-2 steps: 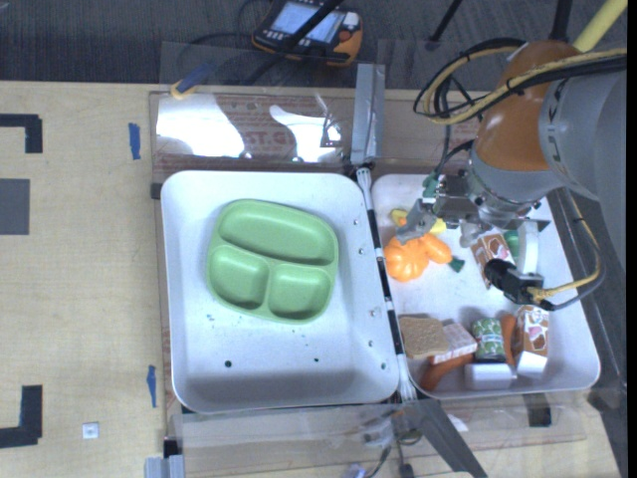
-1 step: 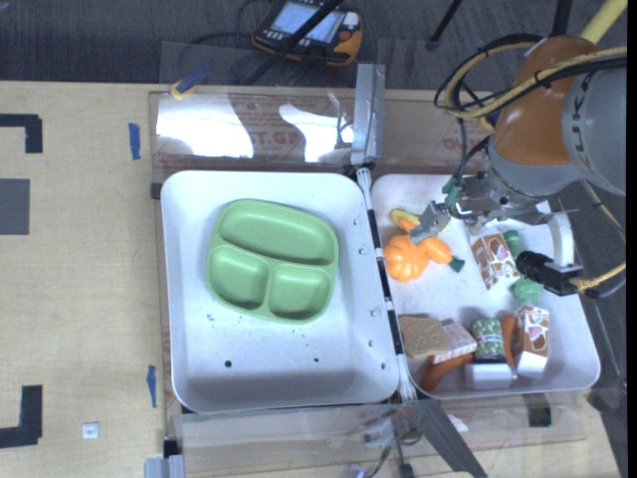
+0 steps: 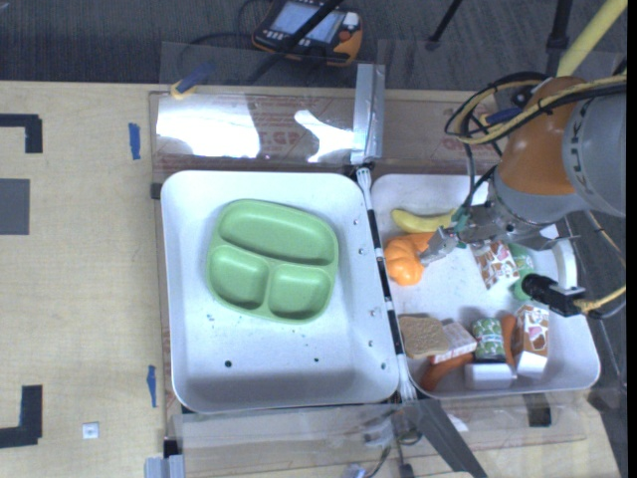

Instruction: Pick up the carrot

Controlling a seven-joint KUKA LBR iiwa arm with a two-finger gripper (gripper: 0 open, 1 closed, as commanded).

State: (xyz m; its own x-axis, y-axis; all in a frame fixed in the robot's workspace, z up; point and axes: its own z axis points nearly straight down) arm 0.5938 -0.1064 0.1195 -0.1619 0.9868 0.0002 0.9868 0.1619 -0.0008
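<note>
The gripper (image 3: pixel 445 239) hangs low in the right bin (image 3: pixel 582 376), its tip just beside an orange fruit (image 3: pixel 404 261); whether the jaws are apart or together cannot be told. A banana (image 3: pixel 423 220) lies near the bin's far edge. The carrot (image 3: pixel 443 369) lies by the near edge, partly under a bread slice (image 3: pixel 432 335). The left bin (image 3: pixel 189 366) holds a green divided plate (image 3: pixel 271 258). The wooden bench (image 3: pixel 75 267) stands on dark carpet (image 3: pixel 100 18).
</note>
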